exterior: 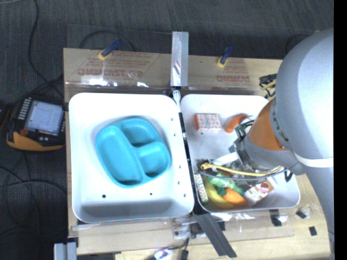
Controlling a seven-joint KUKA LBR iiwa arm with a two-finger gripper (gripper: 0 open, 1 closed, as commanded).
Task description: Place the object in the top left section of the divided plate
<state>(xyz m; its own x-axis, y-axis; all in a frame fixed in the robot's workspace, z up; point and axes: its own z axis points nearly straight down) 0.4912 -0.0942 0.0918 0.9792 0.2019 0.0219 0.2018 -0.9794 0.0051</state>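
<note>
1. Your gripper (217,167) is down in the lower half of the right bin (190,104), right of the frame's centre, its tip in among the clutter. Whether it is clamped on anything or released, you cannot tell: the wrist and the jumble hide the tip.
2. The object to be moved is, by my reading, one of the pile (227,191) just below the gripper: a yellow banana-like piece (212,197), an orange piece (235,197), a green piece (219,183) and a red-and-white packet (261,190), all touching. Which one is meant cannot be told.
3. Apart from the pile, at the bin's upper end, lie a small pink box (207,122) and an orange carrot-like item (236,122).
4. To do this step well, confirm one item alone sits in the grip before you lift. The pieces are packed close, so a neighbour may drag along.
5. Lift straight up, clear the ridge where the two bins meet, then travel left.
6. The divided plate (133,150), blue, lies tilted in the left bin (76,145). Aim for its compartment toward the frame's upper left and release low.
7. Both bins rest on a brown bench (124,64) with clips (108,49) at the top edge.
8. Left of the bench, a handheld device (38,121) and cables lie on dark floor.
</note>
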